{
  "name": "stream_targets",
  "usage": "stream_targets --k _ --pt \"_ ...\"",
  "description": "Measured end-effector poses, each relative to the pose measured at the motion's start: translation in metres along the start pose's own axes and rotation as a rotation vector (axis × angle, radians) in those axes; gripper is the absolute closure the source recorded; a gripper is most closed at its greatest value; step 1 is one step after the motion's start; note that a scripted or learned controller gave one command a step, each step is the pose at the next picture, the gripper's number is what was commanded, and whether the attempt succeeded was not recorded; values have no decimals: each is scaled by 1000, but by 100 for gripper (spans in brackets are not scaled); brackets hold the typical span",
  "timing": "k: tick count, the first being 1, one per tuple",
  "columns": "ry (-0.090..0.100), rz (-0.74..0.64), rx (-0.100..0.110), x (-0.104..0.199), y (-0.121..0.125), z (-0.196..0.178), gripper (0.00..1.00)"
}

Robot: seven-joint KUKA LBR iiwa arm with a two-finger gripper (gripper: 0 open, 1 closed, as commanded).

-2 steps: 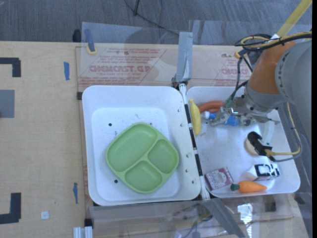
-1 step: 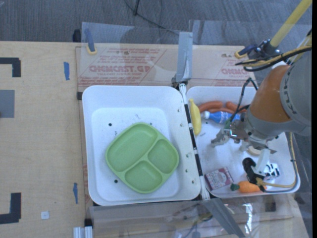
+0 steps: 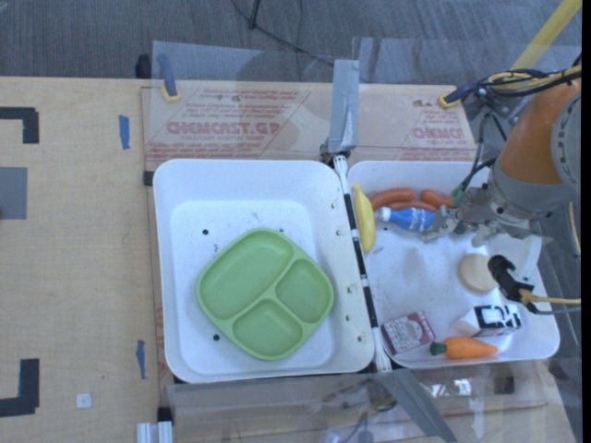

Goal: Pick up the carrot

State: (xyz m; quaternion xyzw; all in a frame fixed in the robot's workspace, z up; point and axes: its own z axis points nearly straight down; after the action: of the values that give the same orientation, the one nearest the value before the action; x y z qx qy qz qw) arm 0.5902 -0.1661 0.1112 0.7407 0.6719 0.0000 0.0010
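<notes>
The wooden bench (image 3: 74, 275) carries black tape marks along its left edge and short blue tape strips nearer the bins. The left bin (image 3: 175, 247) holds a light green divided plate (image 3: 265, 293) with three compartments, lying flat and turned at an angle near the bin's middle.

Along the seam between the bins, just inside the right bin (image 3: 406, 289), a yellow banana (image 3: 366, 220) lies lengthwise against the left wall. To its right, near the back wall, lie a reddish-orange sausage-like piece (image 3: 395, 197) and a smaller orange piece (image 3: 434, 197), with a small blue and white bottle (image 3: 411, 218) on its side just in front of them. At the front of this bin sits a small red and white packet (image 3: 407, 331), and just right of it the carrot (image 3: 469, 347) lies on its side against the front wall, green stub pointing left. A round tan disc (image 3: 477, 272) rests further back, and a black and white item (image 3: 499, 317) sits just behind the carrot.

The end effector (image 3: 450, 222) is low over the back part of the right bin, beside the bottle's right end, with the grey arm and its orange band (image 3: 536, 137) above. Whether its fingers are spread or closed cannot be told. The carrot lies well apart from it, toward the front of the bin and slightly to the right, untouched.
</notes>
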Motion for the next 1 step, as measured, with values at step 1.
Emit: stream_targets --k 1 --pt "-2 -3 -2 1 1 -10 100"
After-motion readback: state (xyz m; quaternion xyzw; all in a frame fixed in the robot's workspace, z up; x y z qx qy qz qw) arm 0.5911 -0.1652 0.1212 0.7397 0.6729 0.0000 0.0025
